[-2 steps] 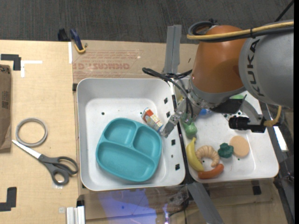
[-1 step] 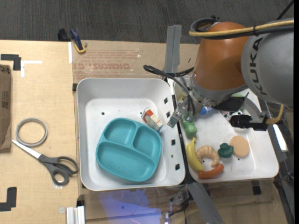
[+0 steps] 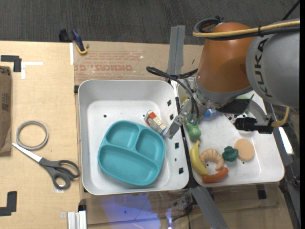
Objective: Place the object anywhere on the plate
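Small orange-white carton beside teal three-compartment plate; jaws' state unclear, cannot tell.

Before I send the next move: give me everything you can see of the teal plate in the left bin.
The teal plate is a rounded-rectangle tray that looks like moulded plastic, split by raised ridges into three compartments: one long one along the near-left side and two smaller ones toward the far side. It lies flat on the floor of the left bin, turned at a slant to the walls. All three compartments look bare. A small red and white carton sits just past its far right edge; whether they touch is unclear. The tool hovers beside that corner.
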`<state>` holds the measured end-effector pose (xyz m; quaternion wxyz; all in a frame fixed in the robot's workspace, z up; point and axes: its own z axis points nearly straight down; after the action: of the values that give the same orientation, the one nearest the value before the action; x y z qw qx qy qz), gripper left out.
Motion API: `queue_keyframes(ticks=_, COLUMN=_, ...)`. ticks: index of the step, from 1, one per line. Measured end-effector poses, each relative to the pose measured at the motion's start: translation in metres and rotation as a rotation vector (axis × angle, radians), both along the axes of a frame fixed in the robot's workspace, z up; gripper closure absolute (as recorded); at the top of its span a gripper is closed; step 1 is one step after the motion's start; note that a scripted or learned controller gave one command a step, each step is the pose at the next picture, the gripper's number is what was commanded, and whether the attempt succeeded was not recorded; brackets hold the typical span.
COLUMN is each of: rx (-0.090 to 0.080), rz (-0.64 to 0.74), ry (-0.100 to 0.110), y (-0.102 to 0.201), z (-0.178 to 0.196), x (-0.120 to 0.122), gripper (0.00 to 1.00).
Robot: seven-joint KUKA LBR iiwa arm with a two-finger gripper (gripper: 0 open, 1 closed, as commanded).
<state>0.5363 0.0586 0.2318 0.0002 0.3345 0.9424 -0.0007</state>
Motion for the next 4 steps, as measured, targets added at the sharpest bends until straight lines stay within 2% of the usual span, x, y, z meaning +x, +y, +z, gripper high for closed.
queue_keyframes(ticks=1, rx=-0.001, rz=-0.004, ry=-0.001, y=-0.002, z=0.009, x=0.001, gripper=1.00)
queue_keyframes(ticks=2, rx=0.000, rz=-0.149, ry=0.001, y=0.031, z=0.026, x=-0.032, gripper=1.00)
queue_keyframes(ticks=3, rx=0.000, rz=-0.149, ry=0.001, y=0.031, z=0.026, x=-0.032, gripper=0.00)
queue_keyframes(ticks=4, rx=0.000, rz=-0.129, ry=-0.002, y=0.032, z=0.121, x=0.055, gripper=0.00)
